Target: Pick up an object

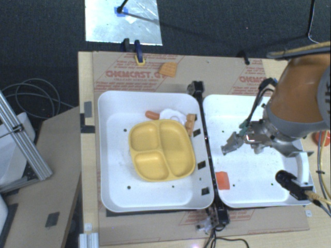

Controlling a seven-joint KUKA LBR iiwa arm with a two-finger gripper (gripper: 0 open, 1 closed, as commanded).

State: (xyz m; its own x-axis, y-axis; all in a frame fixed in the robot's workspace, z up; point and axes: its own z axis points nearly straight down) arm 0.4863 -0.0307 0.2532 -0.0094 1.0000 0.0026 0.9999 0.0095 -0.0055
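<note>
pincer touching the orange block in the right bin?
Apart. The camera view shows the pincer above bare white bin floor, with a clear gap to the orange block nearer the front wall.

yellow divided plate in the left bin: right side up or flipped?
Right side up. The yellow divided plate shows its three hollow compartments facing the camera, lying flat in the left bin.

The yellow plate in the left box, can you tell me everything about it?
The yellow plate looks like smooth plastic, with rounded corners and three sunken compartments. It lies flat, right side up and turned a little askew, near the middle of the left bin. Its compartments look bare. A small white thing sits at its far edge.
</note>
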